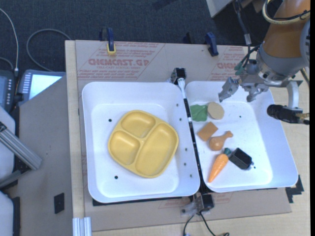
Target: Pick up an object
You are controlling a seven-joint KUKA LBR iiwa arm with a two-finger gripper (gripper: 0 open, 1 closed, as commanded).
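Looking down on the bench: the gripper (241,90) hangs over the far part of the right bin (280,146), its two fingers spread apart with nothing between them. Just below and to the left of the jaws sits a round beige piece (215,110), touching a green piece (199,112) that lies against the divider edge between the bins. Further toward the near rim from the jaws come a small orange block (207,131) and a drumstick (220,140), close together. Nearer the front still, a carrot (218,166) lies slanted, its green top right against a black block (240,158). To the right of the jaws the bin floor is bare white all the way to the right wall, so there is open room on that side. Well to the left of the jaws, past the divider, the left bin (93,132) holds a yellow divided plate (142,143) sitting mid-floor, clear of every wall.
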